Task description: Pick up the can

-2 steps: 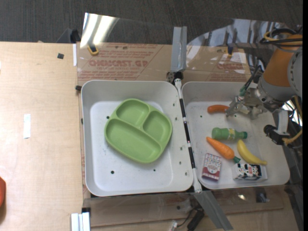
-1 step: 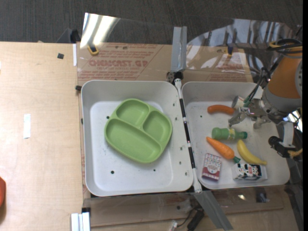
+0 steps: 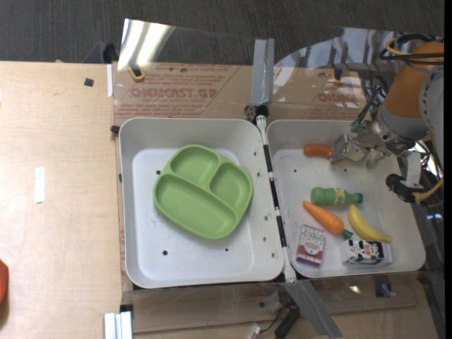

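While the gripper hangs beyond the green bottle, you're at the approach step; whether it is released or clenched, I cannot tell. What I take for the can, red, lies nearer than that bottle, slightly left, untouched. Next, you need to cross over the bottle and descend squarely.

Two bins, one plate, two carrots, one bottle, one banana, perhaps two cartons.
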Motion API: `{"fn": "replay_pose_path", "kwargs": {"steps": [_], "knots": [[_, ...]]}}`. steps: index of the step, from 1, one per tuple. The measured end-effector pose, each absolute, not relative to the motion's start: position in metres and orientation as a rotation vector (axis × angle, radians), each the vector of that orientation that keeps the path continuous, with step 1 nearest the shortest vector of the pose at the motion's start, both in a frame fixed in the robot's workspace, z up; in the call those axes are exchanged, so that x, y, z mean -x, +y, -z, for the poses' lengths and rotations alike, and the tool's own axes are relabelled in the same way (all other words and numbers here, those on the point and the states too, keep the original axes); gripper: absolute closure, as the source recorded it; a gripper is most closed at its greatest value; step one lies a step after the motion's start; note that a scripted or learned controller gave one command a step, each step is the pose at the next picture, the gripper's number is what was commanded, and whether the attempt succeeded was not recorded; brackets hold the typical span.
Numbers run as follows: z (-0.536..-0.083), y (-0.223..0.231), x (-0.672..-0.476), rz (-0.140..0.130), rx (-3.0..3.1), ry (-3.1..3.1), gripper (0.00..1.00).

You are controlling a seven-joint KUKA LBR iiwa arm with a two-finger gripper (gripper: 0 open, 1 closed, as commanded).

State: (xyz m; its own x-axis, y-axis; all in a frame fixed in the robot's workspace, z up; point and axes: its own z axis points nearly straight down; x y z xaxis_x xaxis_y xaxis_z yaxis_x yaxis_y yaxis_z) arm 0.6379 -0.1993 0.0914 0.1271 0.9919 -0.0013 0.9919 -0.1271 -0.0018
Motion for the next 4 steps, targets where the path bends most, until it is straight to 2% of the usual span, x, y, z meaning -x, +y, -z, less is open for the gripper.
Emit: {"fn": "replay_pose_path", "kwargs": {"steps": [1,2,3,4], "knots": [[-0.093,-0.210,-0.625,0.012,2.327,-2.103,0.00],[-0.089,-0.201,-0.652,-0.032,2.321,-2.079,0.00],[-0.096,-0.203,-0.648,-0.051,2.313,-2.075,1.00],[-0.202,-0.134,-0.652,-0.002,2.434,-1.988,1.00]]}}
